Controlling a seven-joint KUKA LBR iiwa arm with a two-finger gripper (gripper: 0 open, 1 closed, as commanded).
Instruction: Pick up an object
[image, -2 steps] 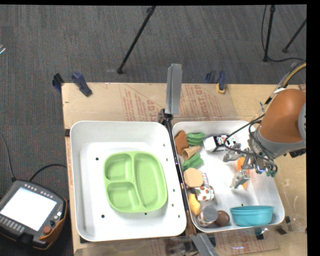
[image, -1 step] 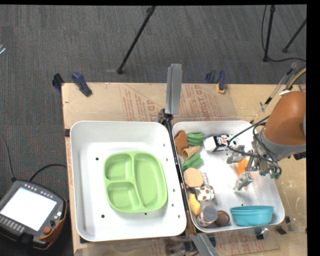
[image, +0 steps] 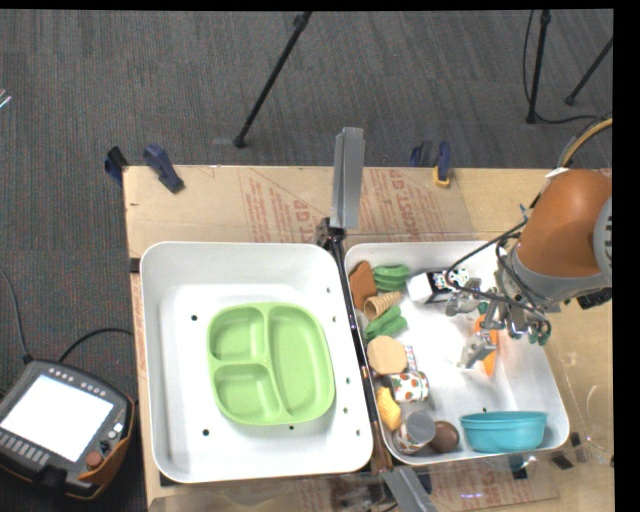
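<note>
My gripper (image: 480, 335) hangs low over the right half of the right white bin (image: 545, 385), under the orange-banded wrist (image: 560, 235). An orange, carrot-like piece (image: 489, 360) lies right at the gripper, partly covered by it; I cannot see whether it is gripped. Along the bin's left side lie several toy foods: a brown piece (image: 361, 281), green pieces (image: 391, 274) (image: 386, 322), a tan round bun (image: 386, 355), a patterned cup (image: 408, 386) and a yellow piece (image: 388, 406). A white and black bottle (image: 432, 286) lies near the far wall.
A teal bowl (image: 503, 430) sits at the right bin's front, with a grey can (image: 420, 428) and a brown ball (image: 446, 437) beside it. The left bin (image: 170, 300) holds a green divided plate (image: 270, 362). A tablet (image: 55, 420) lies off the bench at lower left.
</note>
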